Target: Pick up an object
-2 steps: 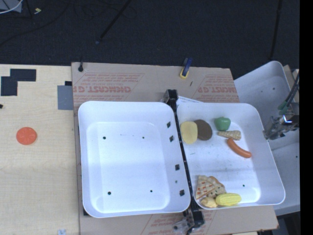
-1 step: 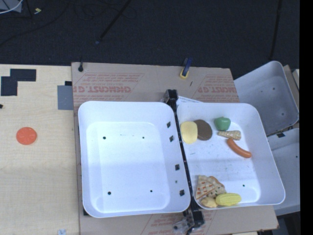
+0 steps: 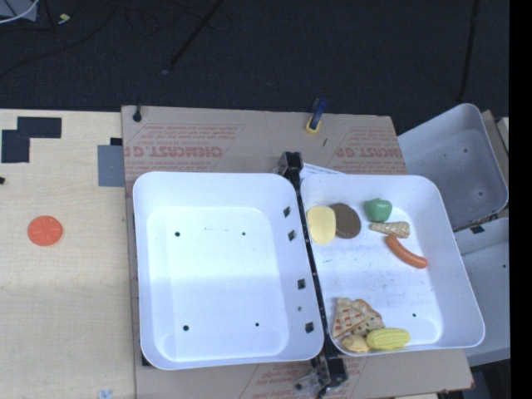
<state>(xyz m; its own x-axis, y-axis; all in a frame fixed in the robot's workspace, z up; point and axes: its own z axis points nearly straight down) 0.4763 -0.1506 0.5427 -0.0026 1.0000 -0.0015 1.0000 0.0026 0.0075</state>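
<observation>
the brown cardboard (image 3: 249,140) under the two white bins (image 3: 158,214) has red upside-down writing, and toy food like a green pepper (image 3: 378,209) sits in the right bin (image 3: 440,223).

1. A brown cardboard sheet with red print (image 3: 249,140) lay under two shallow white plastic bins, one at the centre (image 3: 216,256) and one at four o'clock (image 3: 374,281).
2. A flat orange disc (image 3: 45,231) sat at nine o'clock on the pale wooden bench (image 3: 58,306).
3. A small blue-and-yellow clamp (image 3: 315,116) stood at twelve o'clock on the sheet's far edge.
4. A grey metal panel (image 3: 457,152) lay at three o'clock.
</observation>
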